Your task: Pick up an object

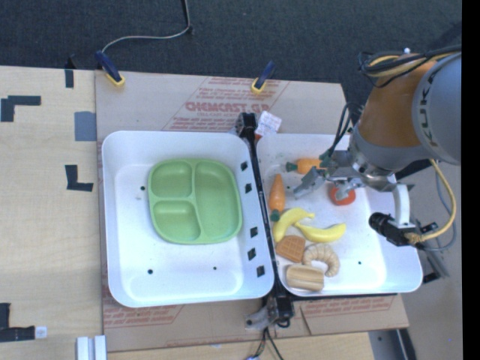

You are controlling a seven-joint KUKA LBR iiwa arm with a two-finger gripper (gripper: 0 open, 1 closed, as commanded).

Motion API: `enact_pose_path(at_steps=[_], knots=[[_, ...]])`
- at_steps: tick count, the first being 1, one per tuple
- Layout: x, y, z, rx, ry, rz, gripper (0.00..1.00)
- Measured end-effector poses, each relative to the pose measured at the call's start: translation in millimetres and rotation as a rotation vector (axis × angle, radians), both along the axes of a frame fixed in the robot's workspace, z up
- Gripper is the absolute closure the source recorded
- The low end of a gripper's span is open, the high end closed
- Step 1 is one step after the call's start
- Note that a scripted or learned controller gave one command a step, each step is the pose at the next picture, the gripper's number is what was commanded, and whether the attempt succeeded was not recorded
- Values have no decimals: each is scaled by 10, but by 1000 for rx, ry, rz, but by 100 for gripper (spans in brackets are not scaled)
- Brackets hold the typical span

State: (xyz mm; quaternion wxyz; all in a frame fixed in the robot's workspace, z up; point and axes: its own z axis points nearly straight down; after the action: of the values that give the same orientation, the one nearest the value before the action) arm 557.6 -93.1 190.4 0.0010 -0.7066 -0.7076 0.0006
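Pincer (pixel 309 180) low in right bin (pixel 390 272), near far edge, beside orange toy (pixel 307 165); finger state: cannot tell. Approach step underway, nothing visibly held. Next: settle over toy, close, lift.

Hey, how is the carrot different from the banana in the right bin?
The carrot is orange and straight; the banana is yellow and curved. The carrot lies nearly upright in the picture, beside the divider between the bins, while the banana lies crosswise nearer the bin's middle. The carrot looks shorter and slimmer than the banana. Both are toy foods lying loose in the right bin, below the gripper.
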Motion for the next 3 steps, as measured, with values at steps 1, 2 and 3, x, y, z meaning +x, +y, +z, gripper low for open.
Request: enact_pose_path(at_steps=[1,2,3], knots=[[501,-419,-202,-1,-1,-1,0],[479,-1021,-1032,-4,-6,-1,0],[1029,-159,-770,0,-2,1,0]])
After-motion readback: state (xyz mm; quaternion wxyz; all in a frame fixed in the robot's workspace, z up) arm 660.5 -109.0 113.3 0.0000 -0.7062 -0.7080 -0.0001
